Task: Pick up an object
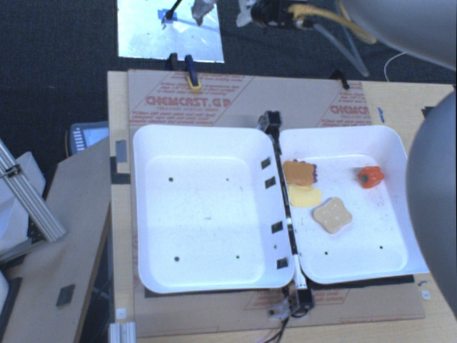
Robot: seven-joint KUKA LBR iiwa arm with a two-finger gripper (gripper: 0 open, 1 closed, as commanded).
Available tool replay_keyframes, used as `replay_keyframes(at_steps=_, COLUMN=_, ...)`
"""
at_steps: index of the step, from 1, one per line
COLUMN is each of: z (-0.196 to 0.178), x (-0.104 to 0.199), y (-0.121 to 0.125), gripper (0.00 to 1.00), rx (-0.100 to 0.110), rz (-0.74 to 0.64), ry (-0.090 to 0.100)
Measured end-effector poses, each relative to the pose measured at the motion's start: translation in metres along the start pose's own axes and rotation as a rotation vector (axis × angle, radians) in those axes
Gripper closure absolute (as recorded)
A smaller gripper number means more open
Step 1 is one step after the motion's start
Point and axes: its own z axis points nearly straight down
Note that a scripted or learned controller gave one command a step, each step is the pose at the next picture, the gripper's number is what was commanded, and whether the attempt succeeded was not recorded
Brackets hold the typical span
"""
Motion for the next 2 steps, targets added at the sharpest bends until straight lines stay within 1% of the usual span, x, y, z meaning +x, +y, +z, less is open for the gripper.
replay_keyframes(at_steps=1, z=-0.0117, x=0.0006, y=-0.0001, gripper=1.00, rx=-0.003, rz=-0.004, ry=0.001)
replay_keyframes(at_steps=2, z=-0.0113, x=0.0007, y=-0.0002, gripper=0.00, rx=-0.002, rz=-0.005, ry=0.001)
